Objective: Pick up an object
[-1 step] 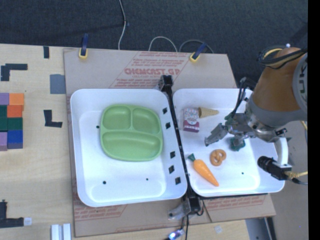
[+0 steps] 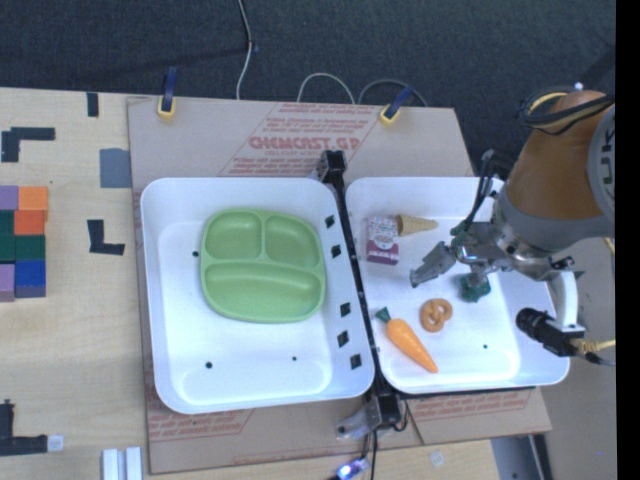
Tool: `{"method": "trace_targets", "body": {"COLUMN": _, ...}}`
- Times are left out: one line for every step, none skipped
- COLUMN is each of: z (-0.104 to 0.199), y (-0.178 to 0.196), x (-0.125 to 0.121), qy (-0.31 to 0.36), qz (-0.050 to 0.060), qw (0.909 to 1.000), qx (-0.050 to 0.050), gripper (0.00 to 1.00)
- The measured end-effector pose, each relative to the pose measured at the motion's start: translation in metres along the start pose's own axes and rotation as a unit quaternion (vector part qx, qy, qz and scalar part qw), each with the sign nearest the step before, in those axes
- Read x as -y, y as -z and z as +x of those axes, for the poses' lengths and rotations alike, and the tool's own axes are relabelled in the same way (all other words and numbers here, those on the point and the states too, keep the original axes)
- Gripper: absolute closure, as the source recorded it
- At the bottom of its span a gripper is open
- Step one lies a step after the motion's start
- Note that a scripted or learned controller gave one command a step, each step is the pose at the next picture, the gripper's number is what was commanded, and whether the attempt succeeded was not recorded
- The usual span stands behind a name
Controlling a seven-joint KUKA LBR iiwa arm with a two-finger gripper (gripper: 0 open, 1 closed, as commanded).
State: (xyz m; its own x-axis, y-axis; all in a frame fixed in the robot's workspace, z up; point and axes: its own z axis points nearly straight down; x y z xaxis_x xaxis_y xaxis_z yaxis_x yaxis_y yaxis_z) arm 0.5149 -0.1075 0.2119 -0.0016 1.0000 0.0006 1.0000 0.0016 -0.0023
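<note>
Worktop, left margin: stack of coloured blocks, well apart from the bins. Left bin: one green divided plate, lying flat near the bin's middle. Right bin, contents left to right: small pink-and-white packet near the dividing wall; toy carrot towards the near edge, long axis on a diagonal, green top pointing up-left to the divider, orange tip down-right; toy ice-cream cone at the far side, long axis roughly level, tip pointing right; pretzel just right of the carrot, flat, with no clear long axis; small teal object beside the pretzel, too small to identify. Gripper: hangs low over the right bin, above the pretzel and below the cone, jaws apart with nothing between them. Arm: enters from the right. Task status: judged early. Nothing is grasped, every object rests on the bin floor. Remaining: settle on one object, probably the pretzel or the teal piece as nearest, descend, close, lift.
</note>
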Motion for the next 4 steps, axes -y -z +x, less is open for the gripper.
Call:
{"method": "trace_targets", "body": {"z": 0.007, "y": -0.052, "x": -0.007, "qy": 0.000, "qz": 0.002, "qw": 1.0000, "qx": 0.000, "gripper": 0.00}}
{"method": "trace_targets", "body": {"z": 0.010, "y": -0.097, "x": -0.001, "qy": 0.000, "qz": 0.003, "qw": 1.0000, "qx": 0.000, "gripper": 0.00}}
{"method": "trace_targets", "body": {"z": 0.009, "y": -0.125, "x": -0.003, "qy": -0.001, "qz": -0.004, "qw": 1.0000, "qx": 0.002, "gripper": 0.00}}
{"method": "trace_targets", "body": {"z": 0.006, "y": -0.112, "x": -0.005, "qy": -0.002, "qz": -0.008, "qw": 1.0000, "qx": 0.005, "gripper": 1.00}}
